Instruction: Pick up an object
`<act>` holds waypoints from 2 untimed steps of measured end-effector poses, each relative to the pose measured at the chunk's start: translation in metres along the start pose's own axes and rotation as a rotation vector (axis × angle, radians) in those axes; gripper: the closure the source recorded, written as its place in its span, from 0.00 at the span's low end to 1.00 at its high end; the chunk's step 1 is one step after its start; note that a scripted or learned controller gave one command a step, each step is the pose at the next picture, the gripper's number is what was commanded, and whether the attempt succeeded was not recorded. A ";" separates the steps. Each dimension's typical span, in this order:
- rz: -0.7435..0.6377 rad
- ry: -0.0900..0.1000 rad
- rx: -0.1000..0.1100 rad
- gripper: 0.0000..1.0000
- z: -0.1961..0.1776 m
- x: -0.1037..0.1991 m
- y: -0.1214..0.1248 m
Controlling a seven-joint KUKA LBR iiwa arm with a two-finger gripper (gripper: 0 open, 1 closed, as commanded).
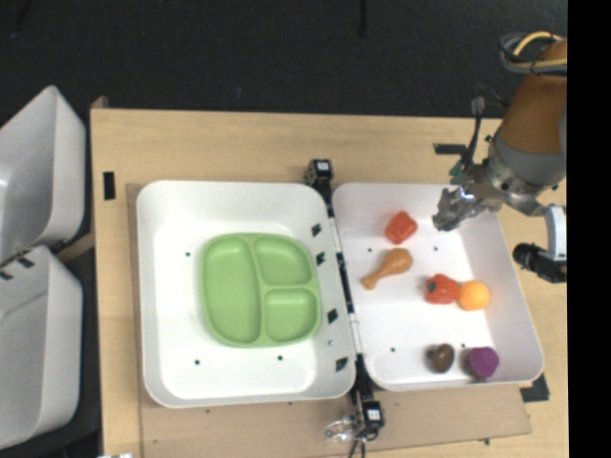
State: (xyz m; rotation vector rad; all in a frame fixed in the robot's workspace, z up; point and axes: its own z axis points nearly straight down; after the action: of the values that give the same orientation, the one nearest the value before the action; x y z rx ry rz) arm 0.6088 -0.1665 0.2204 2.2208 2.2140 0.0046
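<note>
Two shallow white bins on my feed. Left bin (172,370) holds a light green three-compartment plastic tray (259,288). Right bin (511,284) holds a small red block (401,226), a tan toy drumstick (387,267), a red toy pepper (440,289) touching an orange ball (474,296), a brown lump (440,357) and a purple lump (482,362). Gripper (449,219) hangs over the right bin's far right part, near the red block; I can't tell its state. No legible writing.

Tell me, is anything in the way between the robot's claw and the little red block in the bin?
Nothing visible is. The gripper hangs over the far right part of the right white bin, and the small red block lies just to its left, with bare bin floor between them. The tan toy drumstick lies nearer the camera, off that path.
</note>
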 end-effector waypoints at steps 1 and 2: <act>-0.006 0.000 0.001 1.00 -0.053 -0.001 0.001; -0.006 0.001 0.007 1.00 -0.040 0.047 -0.019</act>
State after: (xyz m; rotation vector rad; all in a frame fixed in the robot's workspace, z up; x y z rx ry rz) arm 0.5896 -0.1189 0.2598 2.2176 2.2247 -0.0020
